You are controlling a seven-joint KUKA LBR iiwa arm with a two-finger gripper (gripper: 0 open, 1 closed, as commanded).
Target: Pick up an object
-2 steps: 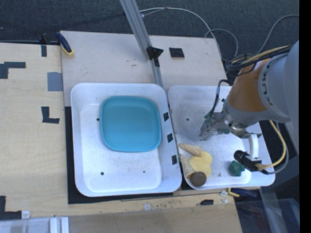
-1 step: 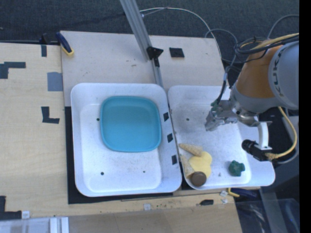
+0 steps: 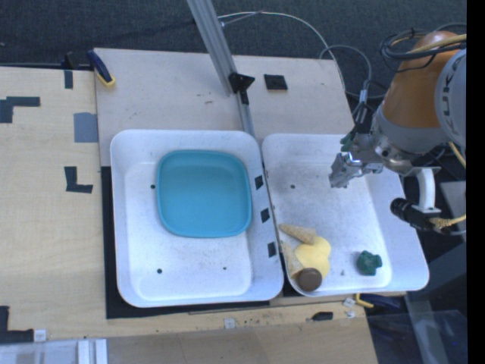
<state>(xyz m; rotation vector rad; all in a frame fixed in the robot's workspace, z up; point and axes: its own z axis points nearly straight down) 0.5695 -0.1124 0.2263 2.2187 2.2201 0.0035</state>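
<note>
Camera view
Bench [image 3: 174, 97]: pale board, bearing two shallow white bins side by side.
Left bin [image 3: 129, 226]: white, speckled with dark flecks; holding a blue plate.
Plate [image 3: 203, 192]: square with rounded corners, lying flat in the upper middle of the left bin.
Right bin [image 3: 318, 196]: white, also flecked; touching the left bin along a shared edge.
Cone [image 3: 297, 233]: pale yellow, lying near the right bin's lower left, pointing up-left.
Yellow lump [image 3: 314, 255]: just below the cone, touching it.
Brown disc [image 3: 308, 279]: round, dark brown, at the lower edge of the yellow lump, close to the bin's front wall.
Green piece [image 3: 369, 262]: small, dark green, near the right bin's lower right corner, well apart from the yellow lump.
Arm [image 3: 424, 89]: grey with an orange band, reaching in from the right above the right bin's upper right part.
Gripper [image 3: 342, 174]: over the right bin's upper half, well apart from cone, lump and green piece; nothing visible between the fingers; spread or pressed together, impossible to tell.
Pole [image 3: 220, 51]: grey metal, running slantwise from the top edge down to the gap between the bins.
</note>
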